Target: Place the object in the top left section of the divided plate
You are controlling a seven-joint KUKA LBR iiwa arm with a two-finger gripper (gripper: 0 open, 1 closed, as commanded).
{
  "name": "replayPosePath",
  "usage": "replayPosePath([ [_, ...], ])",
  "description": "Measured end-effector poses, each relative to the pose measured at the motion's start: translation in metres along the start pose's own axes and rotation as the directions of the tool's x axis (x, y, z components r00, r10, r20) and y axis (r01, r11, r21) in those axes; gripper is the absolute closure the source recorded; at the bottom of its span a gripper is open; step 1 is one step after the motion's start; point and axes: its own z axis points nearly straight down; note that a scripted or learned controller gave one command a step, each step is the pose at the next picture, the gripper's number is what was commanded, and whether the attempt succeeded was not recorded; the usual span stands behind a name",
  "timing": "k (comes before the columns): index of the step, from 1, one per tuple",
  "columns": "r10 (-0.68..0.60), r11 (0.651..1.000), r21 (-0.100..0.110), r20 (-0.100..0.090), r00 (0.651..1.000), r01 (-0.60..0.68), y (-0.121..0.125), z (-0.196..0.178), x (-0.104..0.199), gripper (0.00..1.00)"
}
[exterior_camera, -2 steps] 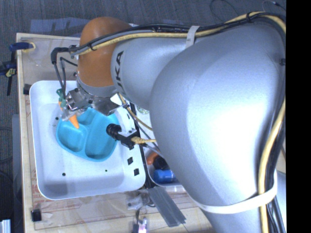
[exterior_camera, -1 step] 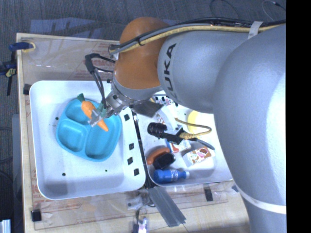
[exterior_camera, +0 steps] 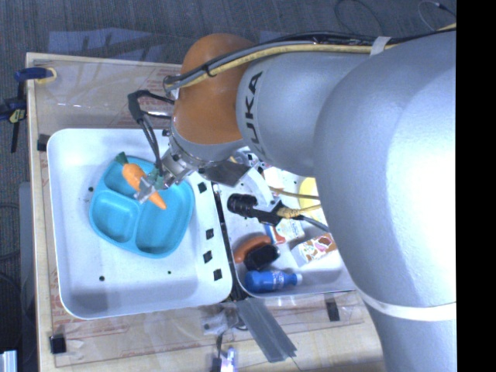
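The object is a toy carrot (exterior_camera: 142, 184), orange with a small green top at its upper-left end. It lies slantwise, green end up-left and pointed tip down-right, across the upper part of the divided plate (exterior_camera: 116, 223). The plate is bright blue, rounded and split into three sections, and it sits flat in the left white bin (exterior_camera: 85, 285). The carrot's thick end rests over the top left section, its tip reaching the right one.

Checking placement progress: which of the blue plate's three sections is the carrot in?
The orange toy carrot lies in the top left section of the blue divided plastic plate, its tip crossing the ridge; the other two sections hold nothing.
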Motion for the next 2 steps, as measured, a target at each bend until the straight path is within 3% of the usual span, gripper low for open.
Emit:
replayPosePath([
  [1, -0.003, 1.000, -0.004, 0.002, 1.000, 0.003, -0.0324, -0.0248, -0.0445, 1.00],
  [2, -0.007, 1.000, -0.003, 0.003, 1.000, 0.007, -0.0318, -0.0343, -0.0445, 1.00],
])
